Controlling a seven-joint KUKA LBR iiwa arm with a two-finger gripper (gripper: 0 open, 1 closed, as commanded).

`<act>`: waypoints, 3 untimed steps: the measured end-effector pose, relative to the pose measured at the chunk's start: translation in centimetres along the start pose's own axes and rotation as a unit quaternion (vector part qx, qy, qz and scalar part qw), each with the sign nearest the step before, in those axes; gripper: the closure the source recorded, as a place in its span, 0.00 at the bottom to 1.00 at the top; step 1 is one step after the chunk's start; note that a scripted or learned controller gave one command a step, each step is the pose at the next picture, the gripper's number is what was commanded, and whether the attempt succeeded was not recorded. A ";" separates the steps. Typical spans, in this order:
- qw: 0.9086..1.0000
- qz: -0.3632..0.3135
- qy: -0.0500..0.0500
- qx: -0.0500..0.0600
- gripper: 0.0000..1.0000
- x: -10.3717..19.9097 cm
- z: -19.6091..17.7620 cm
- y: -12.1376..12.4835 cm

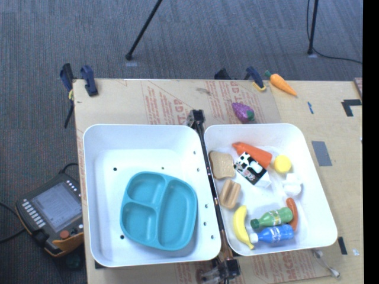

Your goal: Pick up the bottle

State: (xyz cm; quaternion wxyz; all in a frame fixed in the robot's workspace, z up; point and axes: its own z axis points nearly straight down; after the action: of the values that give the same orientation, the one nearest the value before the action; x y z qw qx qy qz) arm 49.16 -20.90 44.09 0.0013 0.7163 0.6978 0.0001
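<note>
The green bottle point(271, 219) lies on its side near the front of the right bin point(320, 215), its long axis running roughly left to right with a slight tilt, dark cap end to the left and orange-banded base to the right. Just below it, almost parallel and touching or nearly so, lies a blue bottle point(273, 235) with a white cap at its left end. Either could be the target; the task does not say which. A banana point(239, 226) curves just left of both caps, and a red sausage point(291, 212) sits against the green one's right end. Farther back are a carrot point(253, 153), a cow-patterned carton point(250, 167), a lemon point(282, 164), bread point(222, 165) and a bun point(230, 193). The left bin point(98, 176) holds a teal tray point(159, 210).

I cannot tell the state of the jaws. Since the arm reaches in from the right, the bottles lie on its near side, and a grasp would likely need to close across the short width, between neighbours that leave little room.
</note>
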 end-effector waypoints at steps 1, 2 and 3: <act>1.000 -0.003 0.000 0.000 1.00 0.0 -1.0 0.1; 1.000 -0.006 -0.001 -0.001 1.00 0.0 -1.9 0.2; 1.000 -0.010 -0.001 -0.002 1.00 0.0 -2.9 0.3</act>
State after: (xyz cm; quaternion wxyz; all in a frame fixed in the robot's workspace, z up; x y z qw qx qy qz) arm 49.44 -20.87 46.99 0.0033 0.7096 0.7046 0.0002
